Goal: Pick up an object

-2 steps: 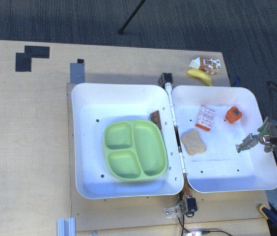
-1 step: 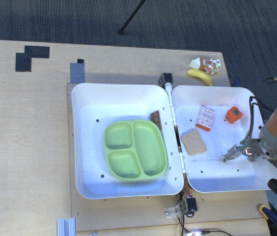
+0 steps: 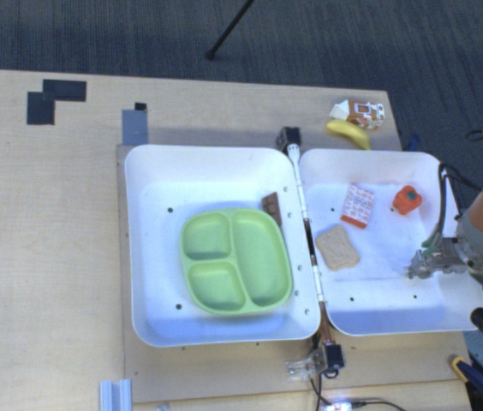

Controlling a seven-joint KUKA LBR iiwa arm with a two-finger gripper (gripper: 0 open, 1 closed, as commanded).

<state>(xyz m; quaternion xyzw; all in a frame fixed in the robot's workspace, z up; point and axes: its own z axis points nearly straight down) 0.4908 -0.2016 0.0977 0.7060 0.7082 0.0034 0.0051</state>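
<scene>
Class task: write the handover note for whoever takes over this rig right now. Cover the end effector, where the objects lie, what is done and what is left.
End effector: low at the right side of the right bin, nothing seen in it; finger state cannot be judged.
Right bin: bread slice, red-and-white card, orange toy, all lying apart from the end effector.
Left bin: green divided plate, small brown item at its upper right.
Done: no pick.
Left: grasp and lift one object.
</scene>
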